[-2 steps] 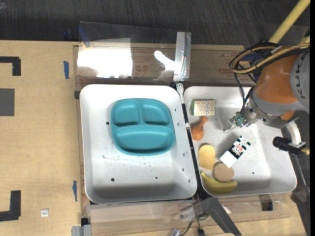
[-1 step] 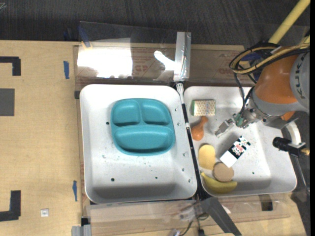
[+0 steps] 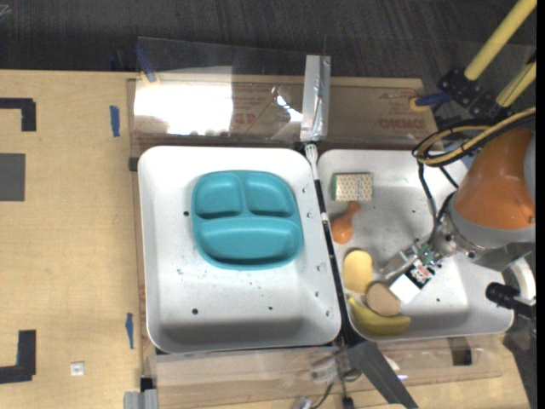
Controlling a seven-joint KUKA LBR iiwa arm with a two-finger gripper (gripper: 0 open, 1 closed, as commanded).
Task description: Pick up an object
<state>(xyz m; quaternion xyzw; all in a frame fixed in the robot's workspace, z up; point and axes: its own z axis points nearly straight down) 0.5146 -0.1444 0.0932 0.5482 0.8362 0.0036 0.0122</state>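
In the right bin (image 3: 451, 301) lie several small objects along its left side. A beige and green block (image 3: 352, 187) is at the back, and an orange pear-shaped piece (image 3: 343, 225) sits just in front of it. A yellow rounded piece (image 3: 358, 268), a tan oval piece (image 3: 383, 299) and a yellow banana (image 3: 379, 319) cluster at the front left. My gripper (image 3: 405, 273) hangs low over the bin's middle, just right of the yellow piece and above the tan one. I see nothing held in it.
The left bin (image 3: 162, 228) holds a teal divided plate (image 3: 247, 218). A raised rim between the bins runs down the middle. The arm's orange band (image 3: 502, 186) and cables cover the right bin's right side. A clear panel stands behind the bins.
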